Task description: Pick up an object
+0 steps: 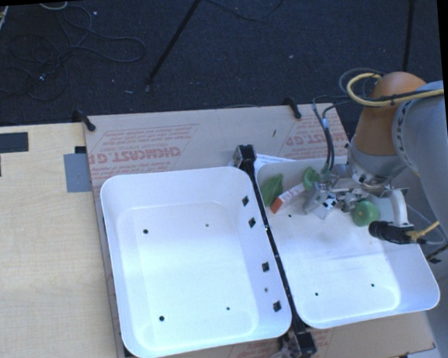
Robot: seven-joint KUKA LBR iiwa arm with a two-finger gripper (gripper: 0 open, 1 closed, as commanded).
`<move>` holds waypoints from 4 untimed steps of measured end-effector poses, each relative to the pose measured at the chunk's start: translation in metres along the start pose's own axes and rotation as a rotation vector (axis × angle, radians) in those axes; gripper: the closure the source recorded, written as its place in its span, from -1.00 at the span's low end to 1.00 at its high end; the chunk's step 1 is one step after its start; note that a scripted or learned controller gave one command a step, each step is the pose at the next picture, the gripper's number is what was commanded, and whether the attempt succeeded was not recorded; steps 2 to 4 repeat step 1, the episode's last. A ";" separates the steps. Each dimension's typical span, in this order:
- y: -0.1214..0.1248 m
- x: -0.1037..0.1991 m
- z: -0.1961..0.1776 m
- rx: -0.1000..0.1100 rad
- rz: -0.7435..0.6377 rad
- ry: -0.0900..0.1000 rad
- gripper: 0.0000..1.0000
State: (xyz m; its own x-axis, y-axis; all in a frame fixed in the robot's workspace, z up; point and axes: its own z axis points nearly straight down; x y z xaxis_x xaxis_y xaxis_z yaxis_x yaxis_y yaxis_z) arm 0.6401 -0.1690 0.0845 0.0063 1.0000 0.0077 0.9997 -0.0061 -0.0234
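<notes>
**Op:** Pincer point(333, 200) sits low over the far end of the right bin point(421, 293), in among the clutter. I cannot tell how it is set; from this slant it is a tangle of grey metal and cable (no clean look at the tips).

**Log:** Where is the pick candidate?

**Op:** Closest is a green ball point(363, 213), just beside the pincer on the side nearer me, apparently resting on the bin floor. Nothing I can see is gripped. A second green piece point(310, 178) lies just on its far side, and a small white-and-red item point(287, 197) and another green object point(272, 188) lie further toward the divider.

**Log:** Left bin?

**Op:** The left bin point(115, 223) is not where the work is.

**Log:** How to do the step well?

**Op:** My judgement: commit to one object. The ball looks likely to roll, so centre over it before closing and come straight down. The things near the divider are crowded; a grasp there risks nudging neighbours. Lift slowly and confirm something is actually carried before calling it a pick.
</notes>
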 end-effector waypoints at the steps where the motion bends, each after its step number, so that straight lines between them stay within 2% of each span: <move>1: -0.036 -0.032 -0.004 -0.030 -0.017 0.019 -1.00; 4: -0.036 -0.032 -0.004 -0.030 -0.017 0.019 -1.00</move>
